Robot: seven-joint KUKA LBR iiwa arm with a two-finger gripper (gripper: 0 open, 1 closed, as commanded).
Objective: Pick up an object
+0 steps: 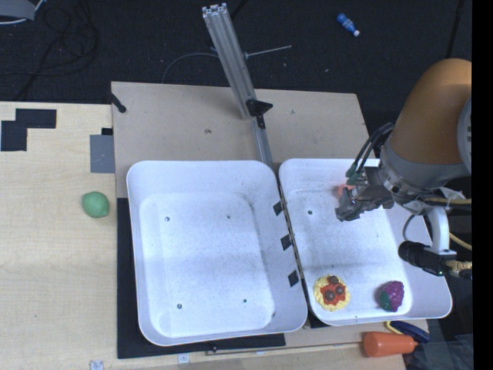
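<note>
Your gripper [348, 205] hangs over the right bin [312, 177]; its spread can't be told. Yellow-red toy [331, 292] and purple grapes [391, 295] lie at its 6 o'clock.

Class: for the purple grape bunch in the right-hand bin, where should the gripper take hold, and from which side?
Grip the purple grape bunch across its narrower middle, coming straight down from above. It lies near the right bin's front rim, so side approaches look cramped; the yellow toy sits apart.

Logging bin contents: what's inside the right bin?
Right bin holds a yellow-red toy and a purple toy near its front edge. The end effector hangs over it, covering some floor.
</note>
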